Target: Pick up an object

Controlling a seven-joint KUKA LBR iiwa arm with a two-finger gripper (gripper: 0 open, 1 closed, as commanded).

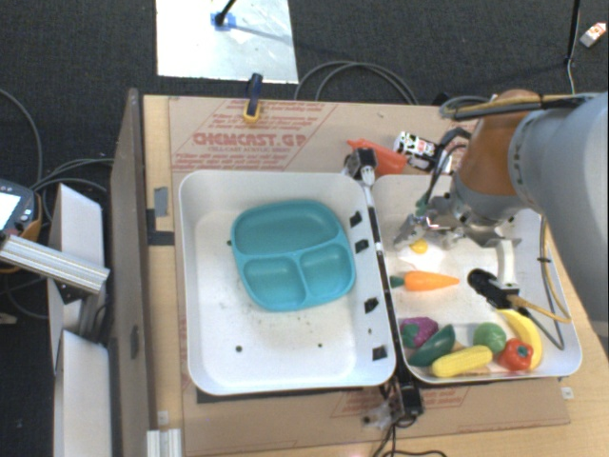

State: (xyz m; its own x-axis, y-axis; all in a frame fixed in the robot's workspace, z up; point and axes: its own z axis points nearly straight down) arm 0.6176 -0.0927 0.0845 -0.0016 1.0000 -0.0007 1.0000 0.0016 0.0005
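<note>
The gripper (423,228) hangs low over the right bin (457,310), up near the bin's 11 o'clock corner. I cannot tell how wide it is open, and I cannot see any toy held in it.

A small yellow piece (419,248) lies on the bin floor just under the gripper, at its 6 o'clock. It is very close to the gripper, but I cannot tell if they touch.

A toy carrot (433,280) lies flat a little farther away, also at 6 o'clock from the gripper. Its green end points to 9 o'clock and its orange tip points to 3 o'clock. It is apart from the gripper.

The other toys sit in a bunch along the bin's 6 o'clock edge, well apart from the gripper, at about its 5 o'clock. There is a purple toy (416,330), a long green toy (434,345) leaning on it, a yellow toy corn (461,359), a round green toy (490,336), a red toy tomato (517,353) and a toy banana (526,333). They touch each other or lie just beside each other.

The left bin (214,298) holds a teal plate (290,255) with three parts, at 9 o'clock from the gripper
</note>
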